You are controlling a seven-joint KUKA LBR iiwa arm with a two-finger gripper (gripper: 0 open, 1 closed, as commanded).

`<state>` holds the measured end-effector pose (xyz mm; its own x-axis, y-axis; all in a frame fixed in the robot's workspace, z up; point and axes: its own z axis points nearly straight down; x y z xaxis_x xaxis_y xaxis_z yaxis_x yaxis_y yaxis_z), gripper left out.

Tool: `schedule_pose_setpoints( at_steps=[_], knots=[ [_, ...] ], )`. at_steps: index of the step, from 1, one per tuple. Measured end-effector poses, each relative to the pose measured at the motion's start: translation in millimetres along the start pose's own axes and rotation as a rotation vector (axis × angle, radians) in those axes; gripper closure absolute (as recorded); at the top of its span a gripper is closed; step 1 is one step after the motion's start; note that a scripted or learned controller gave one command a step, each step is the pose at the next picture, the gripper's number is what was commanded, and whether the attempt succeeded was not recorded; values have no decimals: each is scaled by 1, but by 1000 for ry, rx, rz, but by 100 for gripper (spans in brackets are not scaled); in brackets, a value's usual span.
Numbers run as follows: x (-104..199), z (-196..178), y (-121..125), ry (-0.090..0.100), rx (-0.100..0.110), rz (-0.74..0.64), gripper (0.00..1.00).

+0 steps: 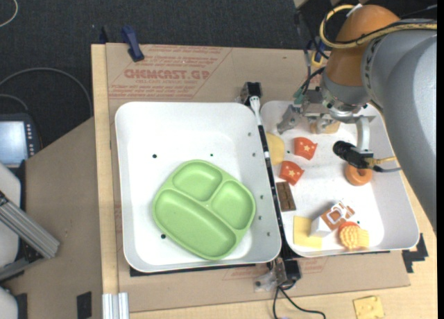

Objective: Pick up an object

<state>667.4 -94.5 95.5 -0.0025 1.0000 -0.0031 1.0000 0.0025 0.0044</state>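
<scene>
gripper: your gripper (pixel 311 122) hung low over the far edge of the right bin (pixel 378 207), toward its far left corner. you could not tell from this slant whether it was apart or together, so nothing could be called held.
task's thing: no single object was named. the likeliest candidate was the red piece (pixel 305 148), lying just beside the gripper on its near side. a second red piece (pixel 291 171) lay near it, closer to the bin's left edge.
other things: a yellow wedge (pixel 276 148) and a brown block (pixel 285 197) sat along the left edge. a yellow block (pixel 303 231), a white-and-orange piece (pixel 336 215) and a bumpy orange piece (pixel 352 236) were bunched at the near edge.
left bin (pixel 173 130): it carried a green divided plate (pixel 203 207) toward its near edge.
stage: you were probably at the approach, with the lift not yet made.
risk, wall: working so close to the far edge, a descent could have struck the bin's rim.
risk, slip: the red piece looked small, so an off-centre close might have squeezed it aside.
risk, neighbours: the wedge and second red piece lay near enough to be nudged.
</scene>
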Motion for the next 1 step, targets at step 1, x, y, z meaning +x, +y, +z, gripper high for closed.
schedule_pose_setpoints(
  at_steps=[1],
  knots=[
    [-16, 11, -26, 4, 10, 5, 0]
  ],
)
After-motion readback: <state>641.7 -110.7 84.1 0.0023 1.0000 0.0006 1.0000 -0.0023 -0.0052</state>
